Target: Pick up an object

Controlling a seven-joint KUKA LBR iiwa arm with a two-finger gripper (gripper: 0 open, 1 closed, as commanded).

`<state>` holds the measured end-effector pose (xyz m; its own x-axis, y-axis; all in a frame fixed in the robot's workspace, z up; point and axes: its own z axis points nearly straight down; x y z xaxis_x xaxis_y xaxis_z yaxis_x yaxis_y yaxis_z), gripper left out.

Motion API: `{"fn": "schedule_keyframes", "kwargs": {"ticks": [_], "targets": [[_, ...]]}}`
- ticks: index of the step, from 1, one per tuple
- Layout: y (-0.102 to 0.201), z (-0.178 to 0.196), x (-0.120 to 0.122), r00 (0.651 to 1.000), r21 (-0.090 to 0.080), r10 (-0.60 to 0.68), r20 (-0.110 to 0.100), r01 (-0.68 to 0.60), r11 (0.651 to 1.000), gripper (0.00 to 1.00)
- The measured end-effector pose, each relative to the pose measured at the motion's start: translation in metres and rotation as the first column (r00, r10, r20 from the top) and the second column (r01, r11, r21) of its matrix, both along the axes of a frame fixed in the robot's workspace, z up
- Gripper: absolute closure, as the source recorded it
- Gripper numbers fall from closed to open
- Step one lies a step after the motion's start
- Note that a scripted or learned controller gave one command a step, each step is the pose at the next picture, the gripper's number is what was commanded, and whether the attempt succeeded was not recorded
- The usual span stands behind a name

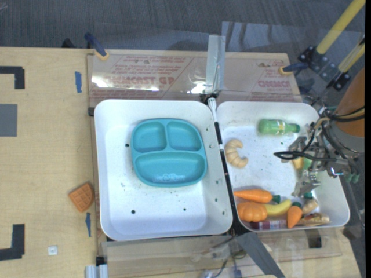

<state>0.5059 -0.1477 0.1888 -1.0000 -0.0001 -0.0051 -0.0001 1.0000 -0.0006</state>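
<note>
Toy food lies in the right bin (339,204): an orange pumpkin (253,212), carrot (253,196), green bottle (278,127) and croissant (235,153), probably light, stiff plastic best pinched across the middle. Whether the gripper (306,181) is clenched cannot be told.

A pale plywood table (40,155) fills the left side, marked with black tape corners (14,77) and short blue tape strips (78,81). Beyond its far edge lies dark grey-blue carpeted floor (145,4). Clear plastic sheeting (151,77) glints under overhead light.
</note>
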Motion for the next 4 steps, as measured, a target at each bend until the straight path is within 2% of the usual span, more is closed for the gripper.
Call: {"fn": "schedule_keyframes", "kwargs": {"ticks": [1, 2, 3, 4], "targets": [[-0.077, -0.099, 0.017, 0.999, -0.002, -0.048, 0.007, 0.048, 0.999, 0.00], [-0.057, -0.099, -0.004, 0.988, -0.001, -0.156, 0.011, 0.156, 0.988, 0.00], [-0.037, -0.099, -0.006, 0.982, -0.001, -0.189, 0.010, 0.189, 0.982, 0.00], [0.031, -0.098, -0.018, 0.958, 0.003, -0.288, 0.010, 0.288, 0.958, 0.00]]}}
